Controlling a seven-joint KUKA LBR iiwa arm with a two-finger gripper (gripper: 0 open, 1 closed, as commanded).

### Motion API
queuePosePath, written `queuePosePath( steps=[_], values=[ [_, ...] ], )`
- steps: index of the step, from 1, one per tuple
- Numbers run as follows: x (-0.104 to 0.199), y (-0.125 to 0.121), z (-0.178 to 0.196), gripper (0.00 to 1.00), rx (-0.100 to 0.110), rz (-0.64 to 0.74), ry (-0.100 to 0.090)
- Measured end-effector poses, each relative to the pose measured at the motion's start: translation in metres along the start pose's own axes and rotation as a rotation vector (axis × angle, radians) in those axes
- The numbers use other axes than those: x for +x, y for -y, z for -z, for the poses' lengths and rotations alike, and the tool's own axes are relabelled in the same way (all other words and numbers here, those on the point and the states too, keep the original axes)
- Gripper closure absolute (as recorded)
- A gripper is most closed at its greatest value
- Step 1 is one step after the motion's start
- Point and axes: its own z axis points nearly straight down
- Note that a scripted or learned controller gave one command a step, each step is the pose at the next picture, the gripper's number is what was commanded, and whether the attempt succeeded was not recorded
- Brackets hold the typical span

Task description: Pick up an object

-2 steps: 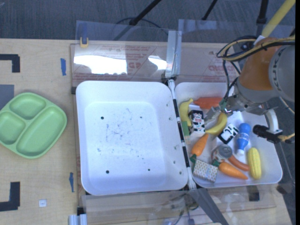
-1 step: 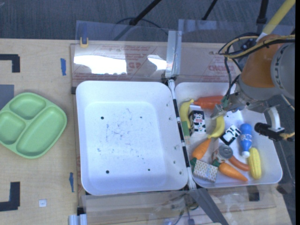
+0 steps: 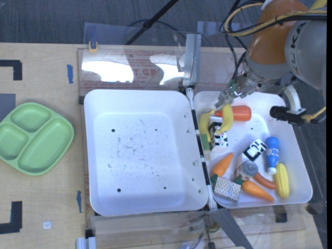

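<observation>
Bench inspection, overhead slanted view. Two white bins sit side by side: the left bin (image 3: 137, 105) and the right bin (image 3: 298, 162), which holds all the loose objects.

Arm (image 3: 298, 35) reaches in from the right, its orange band above the wrist, and the gripper (image 3: 228, 98) hangs over the far left corner of the right bin. State of the tool: cannot tell from this view whether it grips anything.

Contents of the right bin:
- Banana (image 3: 227, 117) just below the gripper, near the far left corner; contact cannot be confirmed.
- Orange cylinder (image 3: 239, 112) lying beside the banana, touching or overlapping it.
- Yellow-green item (image 3: 205, 123) against the left wall.
- Black-and-white patterned piece (image 3: 220, 139) just under the banana.
- Black-and-white block (image 3: 254, 149) near the centre.
- Blue and white bottle (image 3: 271, 153) toward the right wall.
- Corn cob (image 3: 282, 180) near the near right corner.
- Carrots (image 3: 222, 165) and (image 3: 257, 189) along the near side.
- Speckled block (image 3: 227, 189) at the near left corner.

Green divided plate (image 3: 33, 137) rests on the bench at its left edge, well apart from the bins.
</observation>
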Motion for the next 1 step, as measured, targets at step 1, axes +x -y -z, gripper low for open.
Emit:
queuePosePath(
  steps=[1],
  values=[
    [-0.0124, -0.0101, -0.0003, 1.0, -0.001, -0.103, 0.002]
  ],
)
